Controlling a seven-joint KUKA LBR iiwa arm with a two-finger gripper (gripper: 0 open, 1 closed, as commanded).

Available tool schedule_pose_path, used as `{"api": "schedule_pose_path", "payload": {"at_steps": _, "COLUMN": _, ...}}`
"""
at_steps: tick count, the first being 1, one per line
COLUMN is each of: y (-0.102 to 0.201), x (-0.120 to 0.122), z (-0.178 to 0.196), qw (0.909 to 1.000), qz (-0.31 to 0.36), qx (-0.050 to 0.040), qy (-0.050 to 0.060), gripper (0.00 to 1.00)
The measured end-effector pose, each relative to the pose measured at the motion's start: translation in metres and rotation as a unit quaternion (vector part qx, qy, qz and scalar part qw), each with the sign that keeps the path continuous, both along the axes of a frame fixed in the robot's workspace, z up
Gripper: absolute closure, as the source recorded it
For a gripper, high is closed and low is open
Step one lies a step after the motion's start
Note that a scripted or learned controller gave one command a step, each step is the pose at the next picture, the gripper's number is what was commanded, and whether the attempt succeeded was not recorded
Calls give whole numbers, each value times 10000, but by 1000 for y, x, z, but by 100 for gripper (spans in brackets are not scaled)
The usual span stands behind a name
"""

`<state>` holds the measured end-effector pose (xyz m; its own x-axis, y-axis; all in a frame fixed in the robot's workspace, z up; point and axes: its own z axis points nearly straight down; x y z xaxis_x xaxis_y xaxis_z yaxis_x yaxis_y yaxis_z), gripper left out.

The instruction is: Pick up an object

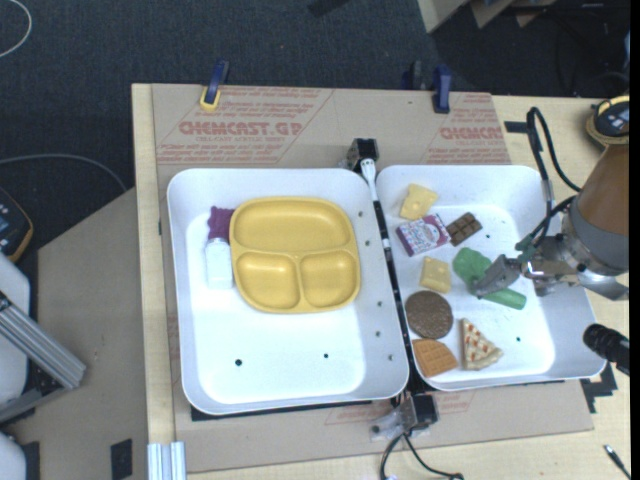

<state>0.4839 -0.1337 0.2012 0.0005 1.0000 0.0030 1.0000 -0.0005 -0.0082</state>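
Gripper point(497, 276) low in right bin point(520, 188), fingertips at the green toy point(478, 267); finger opening and any grip cannot be made out. Just left: yellow cheese block point(436, 273), brown cookie point(430, 313). Below: pizza slice point(479, 346). Yellow tray point(294, 252) far left.

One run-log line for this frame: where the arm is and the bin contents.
arm: gripper low in right bin, over green toy | grasp: not visible | left bin: yellow tray
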Motion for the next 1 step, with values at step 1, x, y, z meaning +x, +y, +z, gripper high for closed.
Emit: {"api": "schedule_pose_path", "payload": {"at_steps": 1, "y": 2, "x": -2, "z": -43, "qw": 10000, "qz": -1, "qx": -1, "qy": -9, "gripper": 0}}
